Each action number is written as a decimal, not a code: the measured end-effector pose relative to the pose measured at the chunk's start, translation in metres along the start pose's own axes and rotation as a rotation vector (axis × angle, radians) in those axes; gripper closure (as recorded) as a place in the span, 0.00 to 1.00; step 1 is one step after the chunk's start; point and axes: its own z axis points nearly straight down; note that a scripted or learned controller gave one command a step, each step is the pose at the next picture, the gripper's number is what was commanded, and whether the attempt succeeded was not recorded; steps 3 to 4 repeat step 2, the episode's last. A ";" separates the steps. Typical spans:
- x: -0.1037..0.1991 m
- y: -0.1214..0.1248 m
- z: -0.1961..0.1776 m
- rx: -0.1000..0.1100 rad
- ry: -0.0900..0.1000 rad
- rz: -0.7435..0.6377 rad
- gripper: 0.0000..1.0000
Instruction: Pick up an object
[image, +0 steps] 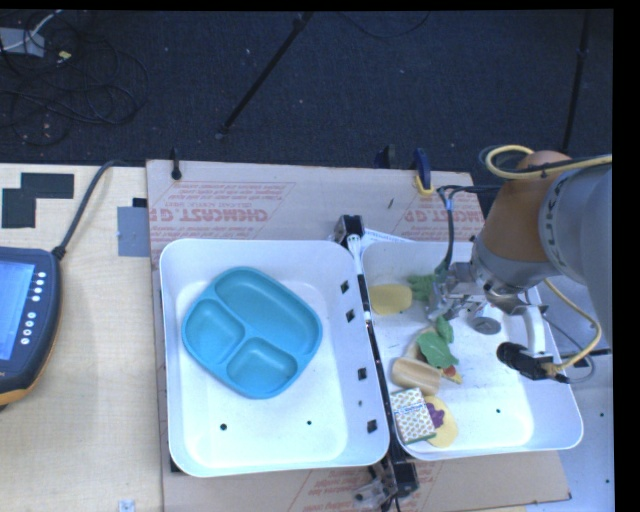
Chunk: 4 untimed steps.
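1. Nearest the camera, at the front of my right bin (520, 425), lies a small checkered packet (411, 415), touching a yellow and purple piece (440, 422) on its right.
2. Just behind them sits a tan, roll-shaped object (416, 374), and behind that a green leafy toy (437, 347), the thing closest under my pincer.
3. A pale yellow lump (390, 298) lies near the bin's back left, and another green piece (421, 287) sits beside it.
4. My gripper (452, 305) hangs low over the bin's middle, just above and behind the green leafy toy; whether my fingers are spread or pressed together I cannot tell, and I see nothing clearly between them.
5. My arm (560, 225) reaches in from the right, its grey bulk bent down over the bin's back right corner, the orange band (515, 215) showing above the wrist, with cables looping beside it.
6. In the left bin (190, 420) a blue divided plate (251, 331) lies flat, well apart from me.
7. Both bins rest on a cardboard sheet (260, 205), and a tablet-like pendant (20, 315) sits at the bench's left edge.
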 end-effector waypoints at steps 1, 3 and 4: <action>0.024 -0.039 -0.073 0.013 0.009 -0.004 1.00; 0.074 -0.051 -0.138 0.011 0.010 -0.007 1.00; 0.074 -0.051 -0.138 0.011 0.010 -0.007 1.00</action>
